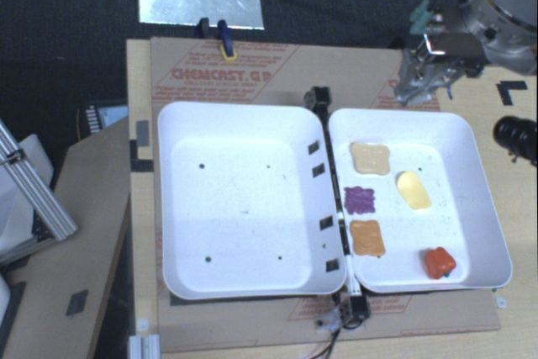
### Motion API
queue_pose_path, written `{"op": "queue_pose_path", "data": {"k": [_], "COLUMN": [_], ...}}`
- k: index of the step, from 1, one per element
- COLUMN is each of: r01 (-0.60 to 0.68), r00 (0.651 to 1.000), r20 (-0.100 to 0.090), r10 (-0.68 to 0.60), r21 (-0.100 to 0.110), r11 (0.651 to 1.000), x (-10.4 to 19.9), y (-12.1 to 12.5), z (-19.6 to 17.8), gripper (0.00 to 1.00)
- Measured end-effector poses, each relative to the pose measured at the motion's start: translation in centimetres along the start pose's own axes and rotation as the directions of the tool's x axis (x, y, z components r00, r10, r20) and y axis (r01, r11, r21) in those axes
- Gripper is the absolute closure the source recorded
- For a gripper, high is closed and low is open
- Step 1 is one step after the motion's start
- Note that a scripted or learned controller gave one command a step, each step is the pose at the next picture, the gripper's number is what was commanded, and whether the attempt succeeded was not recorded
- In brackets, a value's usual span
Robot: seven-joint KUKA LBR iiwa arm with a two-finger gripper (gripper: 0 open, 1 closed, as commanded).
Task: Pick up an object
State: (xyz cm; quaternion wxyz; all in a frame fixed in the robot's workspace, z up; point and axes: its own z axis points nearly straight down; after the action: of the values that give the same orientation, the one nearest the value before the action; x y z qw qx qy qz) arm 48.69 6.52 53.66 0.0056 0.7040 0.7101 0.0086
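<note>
Above the far rim of the right bin (483, 181):
Gripper (418, 88): hung there; whether it was open or clenched, I could not tell; nothing seen in it.
Beige piece (370, 157): nearest below it.
Yellow piece (413, 190): just beyond.
Purple piece (359, 199), orange piece (366, 237): farther, by the divider.
Red piece (439, 262): farthest, near corner.

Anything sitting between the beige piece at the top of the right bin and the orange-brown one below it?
Yes: in the camera view the purple piece lies between the beige piece and the orange-brown piece, along the right bin's left side.
</note>
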Motion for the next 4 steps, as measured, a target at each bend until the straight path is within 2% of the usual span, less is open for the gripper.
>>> {"op": "queue_pose_path", "data": {"k": [1, 2, 3, 4], "r01": [0.003, -0.004, -0.009, -0.009], "r00": [1.0, 1.0, 1.0, 1.0], "r20": [0.004, 0.001, 0.006, 0.006], "r10": [-0.003, 0.004, 0.008, 0.009], "r21": [0.026, 0.01, 0.022, 0.024], "r11": [1.0, 1.0, 1.0, 1.0], "x": [7.4, 6.6, 7.3, 8.7], "y": [-0.2, 0.0, 5.3, 8.5], "z": [8.6, 0.5, 5.6, 11.9], "gripper": [1.0, 1.0, 1.0, 1.0]}}
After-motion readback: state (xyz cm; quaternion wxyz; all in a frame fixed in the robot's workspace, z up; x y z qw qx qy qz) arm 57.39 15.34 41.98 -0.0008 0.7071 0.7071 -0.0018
